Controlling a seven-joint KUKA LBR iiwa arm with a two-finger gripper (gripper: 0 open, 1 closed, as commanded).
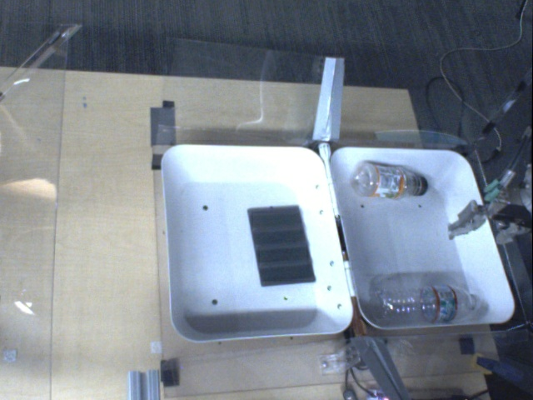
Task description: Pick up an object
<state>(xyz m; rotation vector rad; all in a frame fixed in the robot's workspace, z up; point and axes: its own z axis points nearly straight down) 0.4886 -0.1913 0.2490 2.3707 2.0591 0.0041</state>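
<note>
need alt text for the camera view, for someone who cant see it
Two shallow white bins sit side by side on a wooden bench, seen from above. The left bin holds a dark ribbed rectangular pad; the right bin holds two clear plastic bottles, one near the far wall and one near the front wall. The gripper hangs at the right bin's right edge.

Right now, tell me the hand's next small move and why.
Probably ease the hand inward from the right bin's right rim toward the bottle with the orange label lying near the far wall. The hand sits at the edge, apart from both bottles; the other clear bottle lies along the near wall.
</note>
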